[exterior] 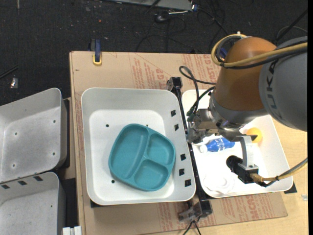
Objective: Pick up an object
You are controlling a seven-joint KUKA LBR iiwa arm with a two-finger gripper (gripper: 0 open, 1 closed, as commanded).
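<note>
The grey-and-orange arm [244,77] reaches low into the right bin [279,151], its bulk hiding the jaws so their opening cannot be told, above a blue-and-white bottle [217,144] beside a yellow object [254,133], while a teal divided plate [142,156] lies in the left bin [98,102].

Yellow clamp [98,58] (board's corner) — cables [168,11] behind

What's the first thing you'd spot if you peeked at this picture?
The big teal divided plate lying in the left white bin jumps out first. Next comes the robot arm's fat orange band, looming over the right bin. Under it, a small blue-and-white object and a yellow object peek out.
</note>
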